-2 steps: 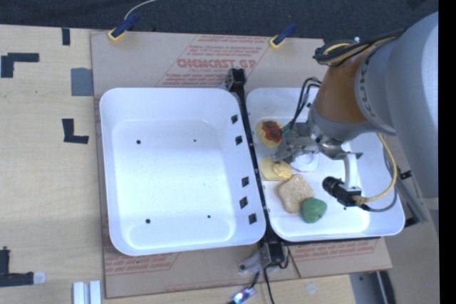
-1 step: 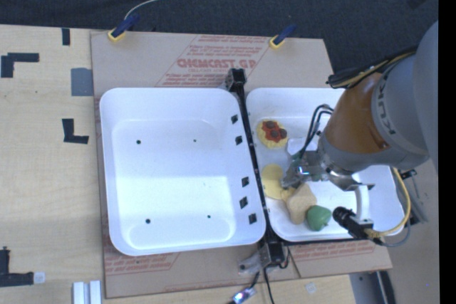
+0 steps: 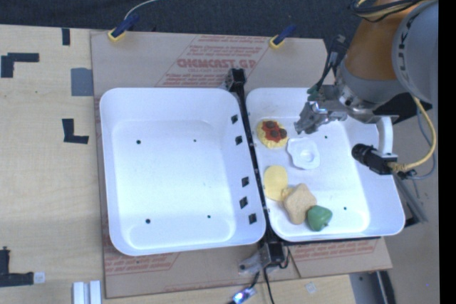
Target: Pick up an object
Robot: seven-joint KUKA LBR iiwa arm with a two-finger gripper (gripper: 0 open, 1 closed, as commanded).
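The right bin (image 3: 356, 185) holds several small objects. A round yellow piece with a red topping (image 3: 272, 133) lies near its left wall. A white piece (image 3: 304, 154) sits beside it to the right. Nearer the front lie a pale yellow piece (image 3: 276, 180), a tan piece (image 3: 298, 201) and a green piece (image 3: 318, 217). My gripper (image 3: 308, 120) hangs over the back of the right bin, just right of the red-topped piece and above the white piece. Nothing shows between its fingers.
The left bin (image 3: 171, 167) stands beside the right one, with a black divider (image 3: 244, 146) between them. Both rest on a cardboard sheet (image 3: 206, 60). A black part on a yellow cable (image 3: 374, 156) sticks out over the right bin's right side.
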